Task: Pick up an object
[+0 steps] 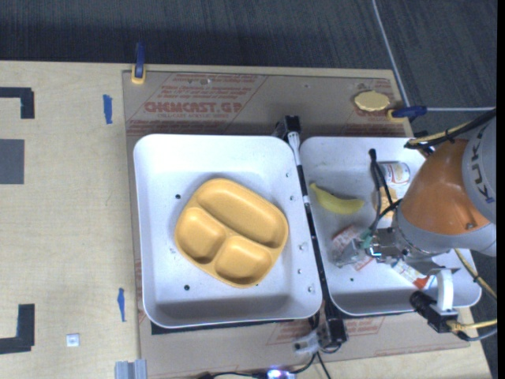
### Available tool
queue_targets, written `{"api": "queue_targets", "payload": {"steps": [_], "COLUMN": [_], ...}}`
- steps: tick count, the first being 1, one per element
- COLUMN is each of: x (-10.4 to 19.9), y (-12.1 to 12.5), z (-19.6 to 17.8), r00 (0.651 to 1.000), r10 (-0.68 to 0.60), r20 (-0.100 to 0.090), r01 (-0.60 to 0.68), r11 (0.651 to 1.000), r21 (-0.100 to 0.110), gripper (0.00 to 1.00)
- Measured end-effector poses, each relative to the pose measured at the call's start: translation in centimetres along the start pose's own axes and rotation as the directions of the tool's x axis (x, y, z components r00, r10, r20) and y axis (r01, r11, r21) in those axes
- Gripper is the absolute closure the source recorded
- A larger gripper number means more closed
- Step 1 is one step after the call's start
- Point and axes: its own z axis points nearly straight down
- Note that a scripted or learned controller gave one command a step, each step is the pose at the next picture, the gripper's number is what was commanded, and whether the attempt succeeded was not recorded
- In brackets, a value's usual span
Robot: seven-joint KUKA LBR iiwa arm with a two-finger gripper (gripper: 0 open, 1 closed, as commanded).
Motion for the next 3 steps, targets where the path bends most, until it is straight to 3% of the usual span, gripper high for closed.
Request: {"api": "queue_targets", "payload": {"steps": [3], "x": [0.64], "y": [0.03], "z": [0.0], "r00": [1.0], "r10": [0.003], "r20": [0.003], "r01": [-0.003], "r11": [1.0], "r21": [-0.002], "gripper": [0.0]}}
